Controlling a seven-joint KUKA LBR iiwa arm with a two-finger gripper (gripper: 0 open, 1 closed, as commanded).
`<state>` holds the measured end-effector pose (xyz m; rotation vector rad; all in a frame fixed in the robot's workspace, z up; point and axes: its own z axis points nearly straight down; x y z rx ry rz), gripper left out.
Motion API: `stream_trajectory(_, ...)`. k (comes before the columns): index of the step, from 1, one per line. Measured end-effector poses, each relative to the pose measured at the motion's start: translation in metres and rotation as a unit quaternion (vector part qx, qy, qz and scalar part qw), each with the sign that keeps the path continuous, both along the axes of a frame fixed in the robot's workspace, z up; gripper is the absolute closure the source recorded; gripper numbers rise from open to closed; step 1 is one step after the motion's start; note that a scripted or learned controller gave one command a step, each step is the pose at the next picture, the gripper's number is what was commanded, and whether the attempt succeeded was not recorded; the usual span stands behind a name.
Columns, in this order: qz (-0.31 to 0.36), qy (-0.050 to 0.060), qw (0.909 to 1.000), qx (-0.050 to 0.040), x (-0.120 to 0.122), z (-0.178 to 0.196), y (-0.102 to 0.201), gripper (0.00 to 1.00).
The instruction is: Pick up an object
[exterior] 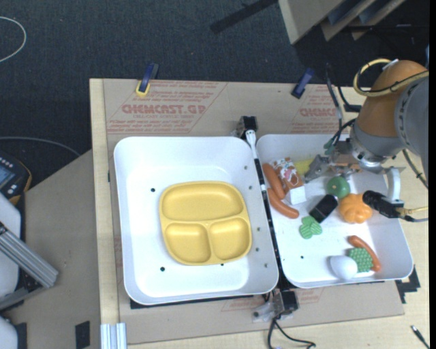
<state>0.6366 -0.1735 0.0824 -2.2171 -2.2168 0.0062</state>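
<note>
Toys (319, 208) crowd the right bin (392, 269) — left bin (133, 204) holds a yellow tray (204, 221).

A dark blue-grey carpet (82, 41) covers the floor around the bench, with a thin pale cable (15, 31) looping across it at the upper left. The bench top (204, 102) is a tan board printed with red lettering (partly readable as "CHEMCAST"), held at its far edge by two clamps, one yellow-tipped (144, 82) and one blue (302, 84). A wooden furniture corner (334, 17) juts in at the top right. Lighting is even and soft.
</note>
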Motion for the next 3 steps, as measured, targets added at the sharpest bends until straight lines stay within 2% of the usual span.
stream_trajectory(1,0.0,-0.002,1.0,-0.0009,0.001,0.011,0.0,1.0)
stream_trajectory(2,0.0,-0.007,1.0,-0.0024,-0.003,0.074,-0.002,1.0)
stream_trajectory(3,0.001,-0.007,1.0,-0.0024,0.008,0.123,-0.001,1.0)
